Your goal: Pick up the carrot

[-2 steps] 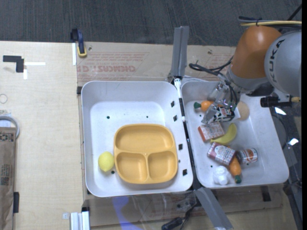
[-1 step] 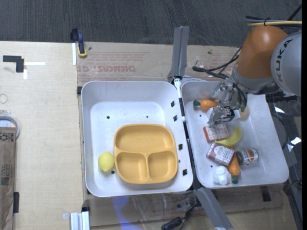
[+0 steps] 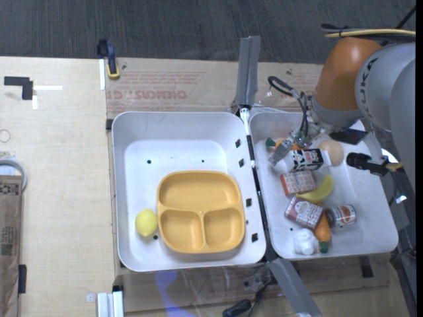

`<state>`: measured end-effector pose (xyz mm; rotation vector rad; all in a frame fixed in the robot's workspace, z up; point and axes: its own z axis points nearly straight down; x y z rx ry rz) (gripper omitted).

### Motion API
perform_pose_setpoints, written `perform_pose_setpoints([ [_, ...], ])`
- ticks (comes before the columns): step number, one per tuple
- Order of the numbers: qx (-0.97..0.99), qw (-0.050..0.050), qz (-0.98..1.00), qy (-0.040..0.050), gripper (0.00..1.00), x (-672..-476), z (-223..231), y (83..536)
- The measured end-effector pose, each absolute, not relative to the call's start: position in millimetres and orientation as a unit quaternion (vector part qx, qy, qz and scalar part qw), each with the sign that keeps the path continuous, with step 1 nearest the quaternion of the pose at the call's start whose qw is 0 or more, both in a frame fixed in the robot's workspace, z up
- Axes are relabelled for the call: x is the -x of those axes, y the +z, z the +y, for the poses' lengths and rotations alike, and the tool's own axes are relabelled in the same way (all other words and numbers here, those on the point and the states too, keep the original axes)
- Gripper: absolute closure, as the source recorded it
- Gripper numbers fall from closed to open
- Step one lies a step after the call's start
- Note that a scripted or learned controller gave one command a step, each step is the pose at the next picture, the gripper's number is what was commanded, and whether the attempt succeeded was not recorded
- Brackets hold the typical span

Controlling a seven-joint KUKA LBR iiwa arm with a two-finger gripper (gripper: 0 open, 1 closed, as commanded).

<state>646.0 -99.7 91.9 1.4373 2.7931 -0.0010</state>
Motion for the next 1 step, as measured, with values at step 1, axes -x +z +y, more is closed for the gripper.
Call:
perform_pose_setpoints([
  [1,-0.396,-0.003,0.918,-0.0019,0.00,-657.3,-108.6,91.9],
])
